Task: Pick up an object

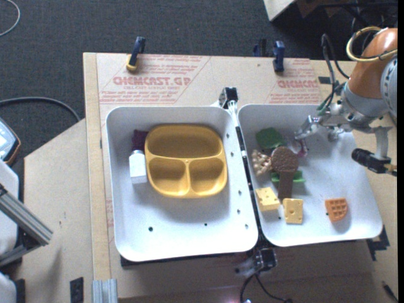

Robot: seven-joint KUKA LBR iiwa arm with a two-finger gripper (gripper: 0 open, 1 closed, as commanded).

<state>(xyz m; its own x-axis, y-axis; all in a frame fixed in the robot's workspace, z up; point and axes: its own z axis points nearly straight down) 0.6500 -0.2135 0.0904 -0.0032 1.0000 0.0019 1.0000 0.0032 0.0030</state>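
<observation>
Camera view: gripper seen above right bin, near green piece; finger spread cannot be told. Nothing seen lifted. Cheese cubes, orange waffle, brown paddle left lying in bin. Pick judged not yet done.

Pale board bench with red printed lettering, fixed at the far edge by two clamps: a yellow-tipped one far left, a blue one far right. Directly on it, two shallow white bins side by side, touching: left bin, right bin.
</observation>
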